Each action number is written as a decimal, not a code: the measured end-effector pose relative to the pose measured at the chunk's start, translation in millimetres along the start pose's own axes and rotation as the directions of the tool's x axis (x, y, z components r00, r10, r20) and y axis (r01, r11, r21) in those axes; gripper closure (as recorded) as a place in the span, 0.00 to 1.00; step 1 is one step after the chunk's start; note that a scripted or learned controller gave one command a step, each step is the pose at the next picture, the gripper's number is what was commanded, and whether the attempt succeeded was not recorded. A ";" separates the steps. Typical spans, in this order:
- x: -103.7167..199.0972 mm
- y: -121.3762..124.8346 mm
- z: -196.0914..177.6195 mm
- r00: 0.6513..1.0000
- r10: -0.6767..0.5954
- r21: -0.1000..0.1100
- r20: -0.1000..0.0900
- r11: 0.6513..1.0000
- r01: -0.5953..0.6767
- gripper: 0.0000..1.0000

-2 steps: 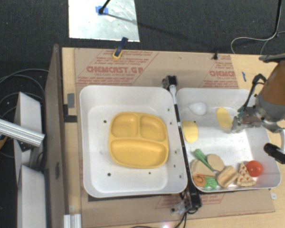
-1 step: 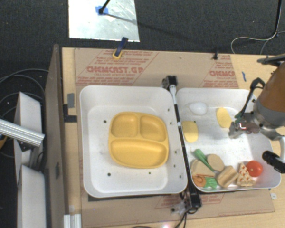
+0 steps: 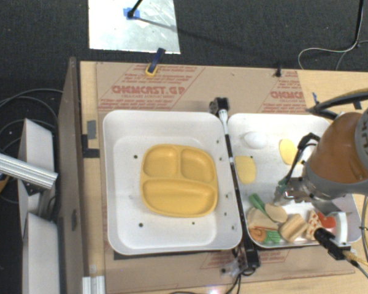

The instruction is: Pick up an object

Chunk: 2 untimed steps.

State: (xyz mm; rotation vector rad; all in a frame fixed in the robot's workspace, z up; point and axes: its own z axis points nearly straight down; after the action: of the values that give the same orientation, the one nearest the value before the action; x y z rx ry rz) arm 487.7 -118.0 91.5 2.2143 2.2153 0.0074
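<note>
- Surface (image 3: 190, 81): you are looking down at a brown board bearing two shallow white bins side by side.
- Left bin (image 3: 126, 225): it is holding one yellow divided tray (image 3: 178, 180), lying flat near the middle, well apart from the arm.
- Right bin (image 3: 264, 124): it is carrying the loose pieces you are choosing among. A pale yellow oval piece (image 3: 246, 169) is lying by the dividing wall, a second yellow piece (image 3: 286, 150) is sitting further back, and a white piece (image 3: 255, 139) is resting near the far wall.
- Front cluster: a green piece (image 3: 257, 202), a beige rounded piece (image 3: 276, 212), a tan block (image 3: 292, 227) and an orange piece (image 3: 263, 230) are crowding together at the near wall, touching or nearly touching. A red piece (image 3: 327, 221) is lying just beside them, partly under the arm.
- Arm (image 3: 349, 158): it is reaching in from the right, its orange band hanging over the right bin.
- Tool (image 3: 288, 193): it is hanging just above the front cluster, nearest the beige rounded piece. You cannot tell how far it is spread or whether it is gripping anything; the wrist is hiding it.
- Progress: you are seeing every piece lying in the bin, so the pick is judged not yet done. Descent, closing and lifting are probably all remaining.
</note>
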 end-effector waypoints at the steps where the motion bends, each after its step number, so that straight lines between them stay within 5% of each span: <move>1: -96.0 0.6 -95.9 1.000 0.007 -0.001 0.006 1.000 -0.007 1.00; 2: -61.6 0.9 -104.0 1.000 -0.006 0.007 -0.003 1.000 0.006 1.00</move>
State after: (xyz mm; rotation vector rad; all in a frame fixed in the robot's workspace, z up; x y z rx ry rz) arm 487.6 -179.3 195.7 2.2130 2.2265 0.0031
